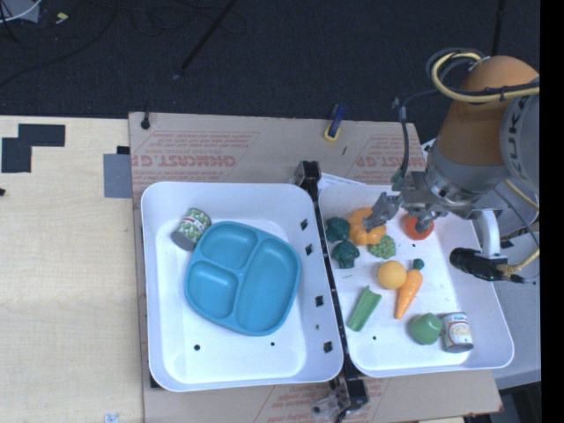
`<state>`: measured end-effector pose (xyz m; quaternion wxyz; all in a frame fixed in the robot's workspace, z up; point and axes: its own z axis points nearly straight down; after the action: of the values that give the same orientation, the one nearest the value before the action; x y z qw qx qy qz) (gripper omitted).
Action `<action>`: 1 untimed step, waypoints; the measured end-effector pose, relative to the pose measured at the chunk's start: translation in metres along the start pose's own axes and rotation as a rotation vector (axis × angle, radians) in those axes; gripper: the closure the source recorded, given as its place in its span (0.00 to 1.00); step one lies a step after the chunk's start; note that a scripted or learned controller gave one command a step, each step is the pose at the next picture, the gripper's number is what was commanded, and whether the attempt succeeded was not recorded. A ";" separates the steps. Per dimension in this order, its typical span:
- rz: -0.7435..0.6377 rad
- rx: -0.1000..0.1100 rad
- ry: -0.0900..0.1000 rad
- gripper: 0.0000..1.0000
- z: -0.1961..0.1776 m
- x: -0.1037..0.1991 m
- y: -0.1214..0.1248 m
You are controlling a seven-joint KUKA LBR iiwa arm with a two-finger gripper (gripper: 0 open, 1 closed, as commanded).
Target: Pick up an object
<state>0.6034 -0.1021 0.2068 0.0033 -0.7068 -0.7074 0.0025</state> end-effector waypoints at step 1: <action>0.001 -0.002 0.000 0.00 0.044 0.001 0.003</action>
<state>0.6064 -0.1008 0.1630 0.0027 -0.7071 -0.7071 0.0020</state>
